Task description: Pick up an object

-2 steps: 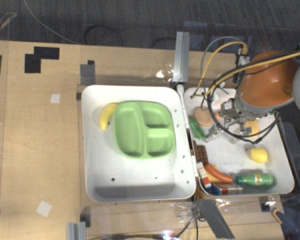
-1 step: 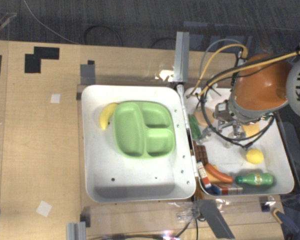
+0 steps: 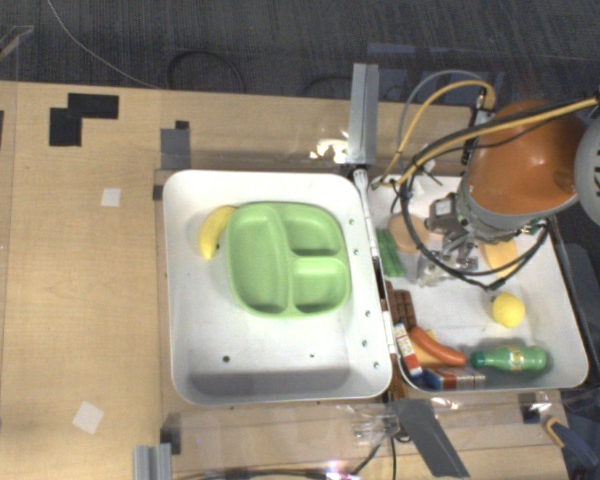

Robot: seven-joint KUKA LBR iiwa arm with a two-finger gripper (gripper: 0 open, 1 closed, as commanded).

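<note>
While the pincer hangs low in the right bin, over the bin's top half, I cannot tell if it is apart or together — so this looks like the reaching step, with nothing picked up yet. Next it needs to line up over one thing and come down around it. Close below sits a small yellow lemon, round, with no clear long side — and further down lies a green bottle, flat, its length running left to right.

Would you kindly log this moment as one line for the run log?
arm: over right bin | gripper: low, above bin floor | nearby: lemon, green bottle | left bin: green tray, banana
</note>
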